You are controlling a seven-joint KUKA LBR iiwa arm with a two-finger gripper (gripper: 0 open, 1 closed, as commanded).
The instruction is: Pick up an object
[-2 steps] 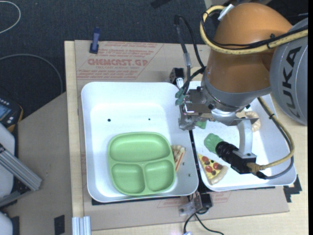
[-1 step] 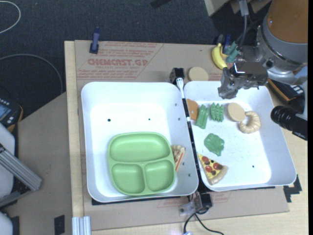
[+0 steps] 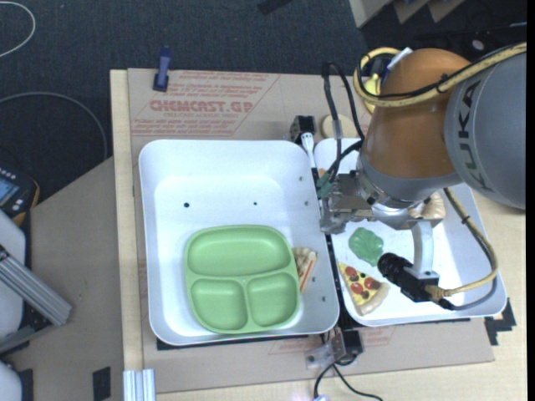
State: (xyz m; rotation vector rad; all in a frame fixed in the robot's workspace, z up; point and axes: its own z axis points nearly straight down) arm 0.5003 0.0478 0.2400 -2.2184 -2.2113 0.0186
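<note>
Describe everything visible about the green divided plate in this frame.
The green plate is pale green and looks like matte plastic. It is a rounded rectangle with three compartments: one wide one along the far side and two smaller ones nearer the camera. It lies flat and upright in the left bin, toward the bin's near right corner. All three compartments look bare. A small tan object lies against its right edge. The gripper is nowhere near it; the arm hangs above the right bin.
</note>
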